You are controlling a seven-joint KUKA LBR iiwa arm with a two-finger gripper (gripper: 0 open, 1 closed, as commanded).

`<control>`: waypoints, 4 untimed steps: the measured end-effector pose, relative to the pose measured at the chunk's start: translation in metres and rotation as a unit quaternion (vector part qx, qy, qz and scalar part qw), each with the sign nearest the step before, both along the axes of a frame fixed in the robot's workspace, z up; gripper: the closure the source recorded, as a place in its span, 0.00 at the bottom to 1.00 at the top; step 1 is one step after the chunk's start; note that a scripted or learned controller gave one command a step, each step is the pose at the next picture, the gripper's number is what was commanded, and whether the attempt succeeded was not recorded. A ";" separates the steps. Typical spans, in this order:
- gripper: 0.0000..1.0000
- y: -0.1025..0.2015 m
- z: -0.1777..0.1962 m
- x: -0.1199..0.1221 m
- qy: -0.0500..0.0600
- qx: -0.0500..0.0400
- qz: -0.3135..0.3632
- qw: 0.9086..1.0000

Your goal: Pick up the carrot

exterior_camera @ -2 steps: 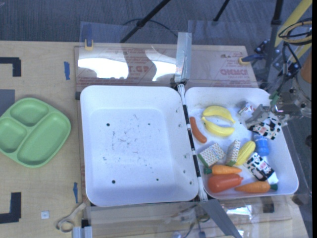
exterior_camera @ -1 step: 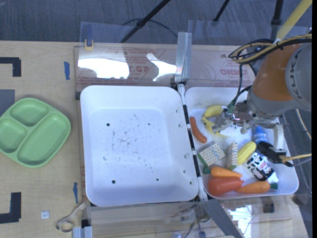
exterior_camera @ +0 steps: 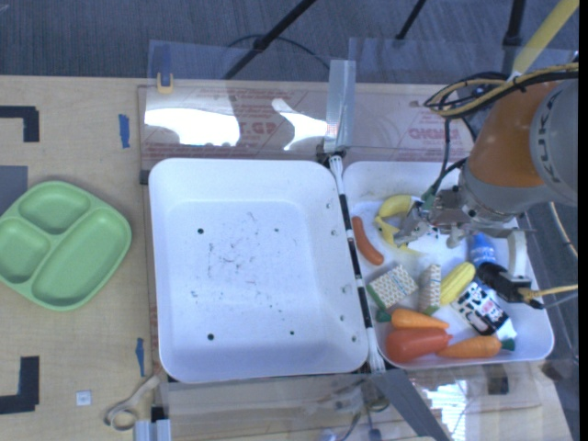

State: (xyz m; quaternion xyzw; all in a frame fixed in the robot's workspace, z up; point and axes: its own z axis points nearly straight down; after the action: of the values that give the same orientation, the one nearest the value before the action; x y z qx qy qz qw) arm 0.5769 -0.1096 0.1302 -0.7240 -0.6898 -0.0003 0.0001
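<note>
This is a robotics lab or test cell, not a kitchen — the pale plywood bench [exterior_camera: 73, 356] carries black tape corner marks and blue tape tabs, the sort laid down for calibration. On it sit two shallow white plastic bins [exterior_camera: 248, 177] side by side, with clear acrylic guard panels [exterior_camera: 239, 99] just behind them and black tripod legs [exterior_camera: 294, 21] beyond on grey carpet. To the bins' right stands the grey robot arm with its orange band [exterior_camera: 514, 136] and loose cabling — the toy plastic food [exterior_camera: 418, 343] under it completes the picture.

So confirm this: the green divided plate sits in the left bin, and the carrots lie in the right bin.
Wrong on the plate. The camera view shows the green divided plate on the wooden bench, left of the left bin. The carrots do lie in the right bin.
</note>
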 end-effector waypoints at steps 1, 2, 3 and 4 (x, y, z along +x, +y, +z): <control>0.00 0.000 0.000 0.000 0.000 0.000 0.000 1.000; 0.00 -0.026 0.058 -0.004 -0.001 0.000 0.046 0.999; 0.00 0.005 -0.043 -0.018 -0.002 0.000 -0.139 0.990; 0.00 0.054 0.054 -0.049 0.001 0.000 -0.300 0.954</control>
State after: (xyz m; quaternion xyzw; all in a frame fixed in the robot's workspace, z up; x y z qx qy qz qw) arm 0.5282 -0.0560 0.1839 -0.8974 -0.4413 0.0006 0.0004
